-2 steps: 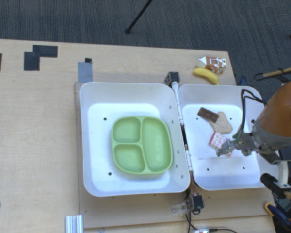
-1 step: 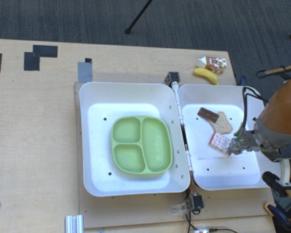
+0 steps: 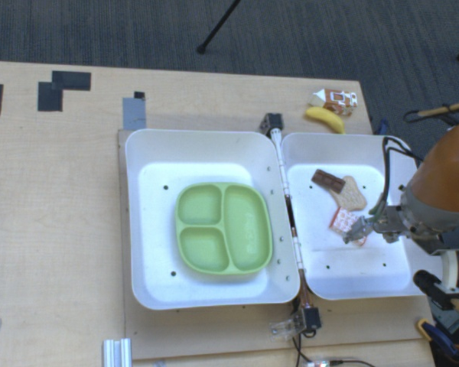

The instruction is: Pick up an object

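One claw (image 3: 357,232) low over right bin (image 3: 321,277)

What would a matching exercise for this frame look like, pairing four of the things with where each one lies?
Things:
1. green divided plate
2. banana
3. brown bar
4. gripper

Places:
A. on the bench behind the right bin
B. in the left bin
C. over the right bin, at a small red and white packet
D. in the right bin, far half, by a tan slice

Pairs: 1-B, 2-A, 3-D, 4-C
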Tool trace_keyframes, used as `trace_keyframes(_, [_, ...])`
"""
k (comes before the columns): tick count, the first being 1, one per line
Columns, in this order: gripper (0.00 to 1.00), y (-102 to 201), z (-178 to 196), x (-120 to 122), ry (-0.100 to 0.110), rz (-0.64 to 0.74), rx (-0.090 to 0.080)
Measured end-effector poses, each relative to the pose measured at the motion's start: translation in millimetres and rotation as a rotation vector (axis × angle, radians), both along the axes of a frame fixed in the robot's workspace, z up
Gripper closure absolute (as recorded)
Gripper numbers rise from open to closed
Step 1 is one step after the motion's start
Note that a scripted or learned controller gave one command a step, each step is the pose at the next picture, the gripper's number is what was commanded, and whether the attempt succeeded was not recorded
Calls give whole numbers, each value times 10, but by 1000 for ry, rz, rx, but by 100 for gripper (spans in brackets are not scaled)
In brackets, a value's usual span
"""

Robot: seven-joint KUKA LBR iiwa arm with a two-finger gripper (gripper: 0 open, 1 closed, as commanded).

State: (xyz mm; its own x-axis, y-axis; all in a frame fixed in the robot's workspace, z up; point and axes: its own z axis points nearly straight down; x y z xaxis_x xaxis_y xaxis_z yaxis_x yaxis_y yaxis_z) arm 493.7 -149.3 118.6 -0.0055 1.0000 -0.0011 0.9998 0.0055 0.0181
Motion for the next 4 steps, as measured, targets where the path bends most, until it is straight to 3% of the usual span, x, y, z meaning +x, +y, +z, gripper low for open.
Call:
trace_keyframes(1, [100, 6, 106, 16, -4, 1, 0])
trace_keyframes(2, [0, 6, 105, 15, -3, 1, 0])
trace_keyframes(3, [0, 455, -321, -50, 11, -2, -1])
trace_keyframes(4, [100, 457, -206, -27, 5, -1, -1])
